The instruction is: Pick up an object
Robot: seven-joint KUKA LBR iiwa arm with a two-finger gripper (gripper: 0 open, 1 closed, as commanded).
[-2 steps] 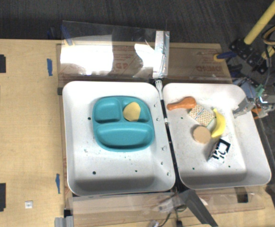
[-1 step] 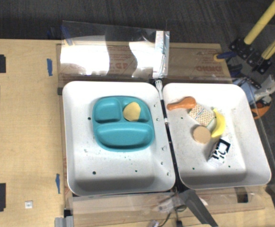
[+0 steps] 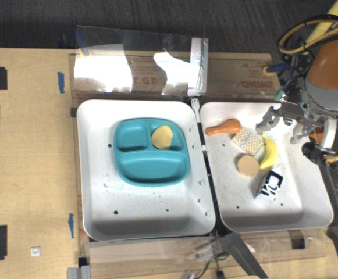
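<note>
Two white bins side by side on a worktop [image 3: 23, 173]. In the left bin [image 3: 99, 208], a teal divided plate [image 3: 151, 153] carrying a yellow lemon-like fruit [image 3: 162, 136]. In the right bin [image 3: 291, 205], clustered together: orange carrot [image 3: 223, 127], banana [image 3: 268, 153], tan disc [image 3: 248, 165], black-and-white block [image 3: 270, 183]. Above that bin's far right corner, the claw [image 3: 285, 122], grip state impossible to tell.

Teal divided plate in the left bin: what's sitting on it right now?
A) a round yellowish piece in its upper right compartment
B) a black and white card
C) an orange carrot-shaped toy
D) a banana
A: the teal divided plate in the left bin carries only a round yellowish piece in its upper right compartment; the banana, orange toy and black and white card all lie in the right bin.
</note>
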